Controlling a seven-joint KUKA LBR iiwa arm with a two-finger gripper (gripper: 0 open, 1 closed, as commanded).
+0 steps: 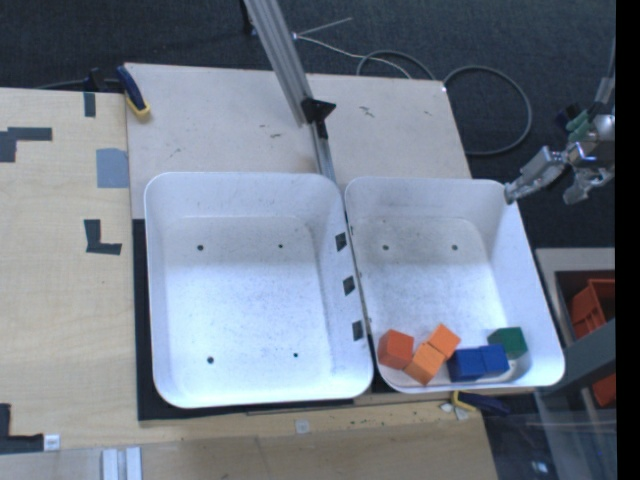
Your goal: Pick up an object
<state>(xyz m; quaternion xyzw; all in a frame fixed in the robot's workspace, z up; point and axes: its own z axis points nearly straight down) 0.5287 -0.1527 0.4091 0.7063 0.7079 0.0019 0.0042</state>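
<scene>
Several small blocks lie bunched in the near right corner of the right bin (520,238): three orange blocks (396,348) (443,341) (424,364), a blue block (478,362) and a green block (509,341). My gripper (545,190) hangs at the right edge of the view, just beyond the right bin's far right corner and well away from the blocks. Its fingers are spread apart, one finger (524,180) reaching toward the bin rim, and nothing sits between them.
The left bin (160,268) stands beside the right one. A slanted metal rail (285,48) runs down to the gap between the bins. Cables (495,93) lie on the dark floor behind. A blue and yellow clamp (133,91) sits far left; an orange crate (595,313) sits at the right.
</scene>
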